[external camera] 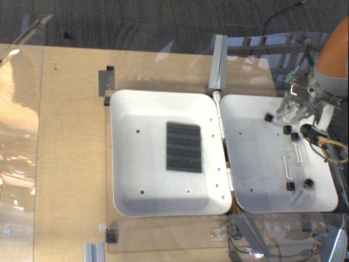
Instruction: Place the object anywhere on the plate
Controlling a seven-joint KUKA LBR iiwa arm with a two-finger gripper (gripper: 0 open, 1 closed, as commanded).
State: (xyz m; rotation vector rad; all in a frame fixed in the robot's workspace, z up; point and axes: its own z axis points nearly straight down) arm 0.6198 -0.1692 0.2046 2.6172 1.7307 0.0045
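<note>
Here, left bin holds dark ribbed plate; fingers over right bin.

The desk is pale wood, running from the 9 o'clock edge across to 3 o'clock, with dark carpet beyond it at 12 o'clock. Two shallow white bins lie on it side by side, their inner edges nearly touching. The left bin sits at centre; the right bin lies toward 3 o'clock. A grey metal bar runs from the gap between them toward 12 o'clock. A small dark bracket stands at the left bin's 11 o'clock corner, another at its 7 o'clock corner.
</note>
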